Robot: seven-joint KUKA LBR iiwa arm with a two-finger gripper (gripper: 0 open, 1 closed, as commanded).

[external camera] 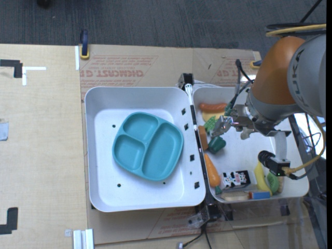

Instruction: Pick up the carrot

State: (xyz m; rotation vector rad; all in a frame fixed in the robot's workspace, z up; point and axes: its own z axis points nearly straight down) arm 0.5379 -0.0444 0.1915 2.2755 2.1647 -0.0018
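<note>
Currently, you see the gripper (226, 124) low over the upper part of the right bin (296, 190), with the grey arm (290, 82) and its orange band covering that bin's upper right corner. Its metal fingers are small and crowded against the toys beneath, so you cannot tell whether they are spread or pressed together, and nothing is visibly pinched between them.

Locate the carrot (211, 170) along the right bin's left wall, lying lengthwise, orange, its lower end near a black and white carton (236, 179). It is well below the gripper and apart from it.

Just beside the gripper lies a dark green toy (216, 144), with a lighter green piece (209, 123) above it; their exact kind is hard to make out. A red-orange sausage-shaped toy (213, 107) sits near the bin's top wall. A brown block (202, 138) rests against the left wall above the carrot.

At the lower right, a yellow banana (260, 173) is partly covered by a black fitting and cable. A crayon-like stick (244, 195) lies along the bottom wall.

The left bin (98, 154) holds a teal divided plate (148, 146).
</note>
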